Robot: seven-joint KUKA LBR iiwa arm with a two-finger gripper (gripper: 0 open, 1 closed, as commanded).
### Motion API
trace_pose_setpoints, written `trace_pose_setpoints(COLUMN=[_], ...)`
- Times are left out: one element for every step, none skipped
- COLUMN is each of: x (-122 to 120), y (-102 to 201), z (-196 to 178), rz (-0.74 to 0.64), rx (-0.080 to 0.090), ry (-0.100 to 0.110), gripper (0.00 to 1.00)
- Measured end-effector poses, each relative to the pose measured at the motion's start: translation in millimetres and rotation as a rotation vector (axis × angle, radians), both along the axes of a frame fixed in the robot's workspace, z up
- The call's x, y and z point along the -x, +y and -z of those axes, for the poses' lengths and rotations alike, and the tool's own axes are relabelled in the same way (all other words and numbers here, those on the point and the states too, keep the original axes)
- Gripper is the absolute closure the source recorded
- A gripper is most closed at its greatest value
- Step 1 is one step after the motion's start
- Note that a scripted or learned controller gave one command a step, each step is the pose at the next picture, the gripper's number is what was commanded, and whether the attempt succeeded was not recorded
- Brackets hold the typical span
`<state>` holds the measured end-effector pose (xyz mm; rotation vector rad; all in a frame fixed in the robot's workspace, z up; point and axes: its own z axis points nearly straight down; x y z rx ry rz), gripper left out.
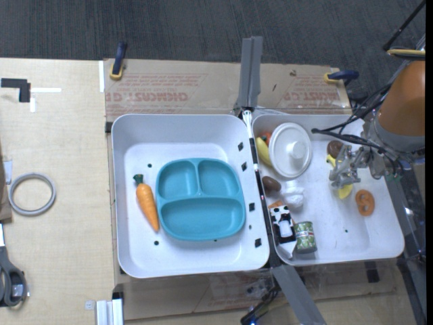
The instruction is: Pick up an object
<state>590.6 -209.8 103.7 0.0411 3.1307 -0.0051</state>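
Bench point(54, 127), pale wood, carrying two shallow white bins side by side. Left bin point(125, 202): one teal divided plate point(201, 199) near the centre, three compartments; one toy carrot point(147, 204) lying along the plate's left edge, just beside it, green top toward the far wall. White floor shows on all sides of the plate, widest along the far wall and the near wall. Right bin point(352, 239): crowded along its left wall, more open toward the near right corner. Contents, far to near along the left side: yellow banana-like piece point(263, 152) against the wall; white round bowl or lid point(291, 149) overlapping it; brown rounded item point(271, 184); small white item point(293, 197); black-and-white cow-patterned item point(281, 221); green-labelled can point(305, 236) near the front wall. Right portion: orange rounded piece point(365, 202) lying on the floor; small yellow piece point(345, 191) directly beneath the tool. Tool point(344, 170), grey metal, hanging over the right bin's middle-right area, close above the yellow piece; whether its fingers are apart or together cannot be told, and nothing is seen between them. Off-bin items on the bench's left side: grey tape ring point(30, 193); scissors point(12, 283) at the near-left edge.
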Motion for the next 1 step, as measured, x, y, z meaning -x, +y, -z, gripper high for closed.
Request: trace_pose_setpoints(x=[12.7], y=[21.5], z=[-129.7], rz=[0.098], rx=[-0.003], ry=[0.005], gripper=[1.0])
